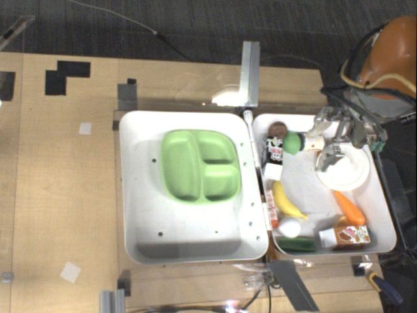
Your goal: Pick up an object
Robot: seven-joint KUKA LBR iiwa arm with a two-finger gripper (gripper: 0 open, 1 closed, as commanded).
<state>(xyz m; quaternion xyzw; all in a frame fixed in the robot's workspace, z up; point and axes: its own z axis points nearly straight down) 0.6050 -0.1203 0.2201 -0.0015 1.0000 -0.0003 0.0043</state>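
You are looking down on a pale wooden bench (pixel 58 194) with black square markings near its far left corner, dark carpet beyond its far edge with a thin cable trailing across it, and a metal post (pixel 251 74) standing at the far edge between the bins. Two white bins sit side by side: the left bin (pixel 140 233) carries one green divided plate (pixel 199 165), set slightly toward its far side. The right bin (pixel 384 230) holds one banana (pixel 287 201) beside its left wall, one carrot (pixel 350 208) toward its right wall, one dark green cucumber (pixel 298 244) and one juice carton (pixel 345 235) along its near edge, one small white ball (pixel 289 227) just beyond the cucumber, one round white dish (pixel 348 168) near the right wall, one black-and-white carton (pixel 274 150) against the left wall, one brown ball (pixel 277 129) in the far left corner, and one green ball (pixel 292 143) just beside the carton. The gripper (pixel 330 154) hangs over the far half of the right bin, its fingers pointing down at the near-left rim of the white dish; they look narrowly parted with nothing visible between them, and you cannot tell whether they touch the dish.
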